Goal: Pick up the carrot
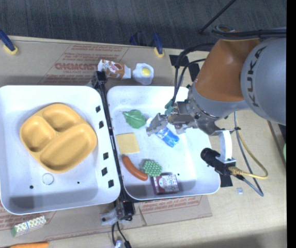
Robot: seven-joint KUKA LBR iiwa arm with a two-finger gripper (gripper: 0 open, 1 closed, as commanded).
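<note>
Nearest you is the arm [230, 71], grey with a wide orange band. It comes in from the right and hangs over the right bin [207, 182]. Its gripper [158, 124] sits above the middle of that bin. From this angle you cannot tell whether it is open or closed, and nothing can be seen held in it. A blue packet [168, 137] lies just below and to the right of the gripper, partly under the wrist.

The carrot [135, 168], a slim orange-red piece, lies on the floor of the right bin near its lower left corner. It is slanted, with its upper end toward the divider between the bins. It is apart from the gripper.

A green knobbly piece [152, 166] is just beside the carrot's lower end. A dark red packet [165, 183] lies below that, near the bin's front wall. A yellow square slice [128, 143] lies flat just above the carrot. A green leaf [135, 118] lies above the slice, left of the gripper.

The left bin [3, 138] holds a yellow tray [58, 136] with three compartments.

Both bins rest on printed cardboard [80, 56]. On it, beyond the bins, stand a small carton [111, 68] and a white piece with a yellow centre [143, 72].
</note>
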